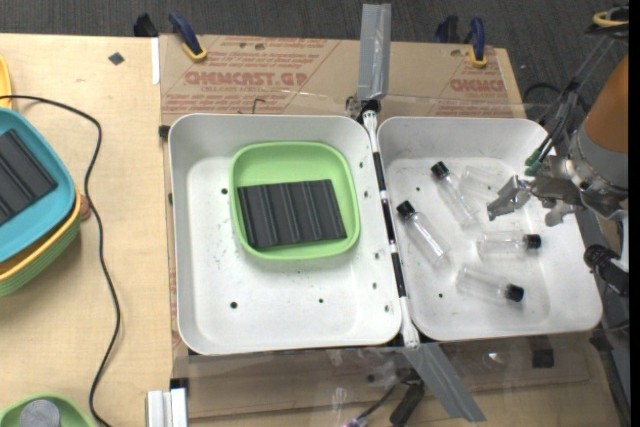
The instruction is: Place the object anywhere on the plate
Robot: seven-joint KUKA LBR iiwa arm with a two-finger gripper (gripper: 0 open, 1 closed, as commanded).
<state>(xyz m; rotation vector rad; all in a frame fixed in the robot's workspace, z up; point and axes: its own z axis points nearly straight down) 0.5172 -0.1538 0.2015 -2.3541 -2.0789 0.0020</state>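
Red print runs across the brown cardboard sheet (330, 75) at the back of the bench, reading what looks like "CHEMCAST GP" on the left, with a cut-off repeat of the same lettering at the right, half hidden behind the bin rims. Blue-and-yellow clamps (186, 35) pin the sheet at its upper corners. In front sit two shallow white bins with glossy, rounded walls, touching along a central seam. The left bin (200, 295) carries the plate (292, 203), a lime-green, square dish with soft corners and a raised lip, and lying in it is a dark grey ribbed mat (292, 213), rectangular and slightly skewed. The right bin (560, 310) holds the objects: clear plastic vials with black caps, scattered flat on its floor, one (422, 229) near the seam, one (452, 187) further back, another (492, 287) towards the front and one (512, 243) mid-bin. The gripper (510, 200) hangs over the right bin's far side, metal fingers pointing left above the vials; whether its jaws are parted or pressed together I cannot tell, and nothing shows between them. Off to the left, on the pale wooden bench (110, 335), a teal tray (35, 185) with another ribbed dark insert sits beside a looping black cable (100, 245).
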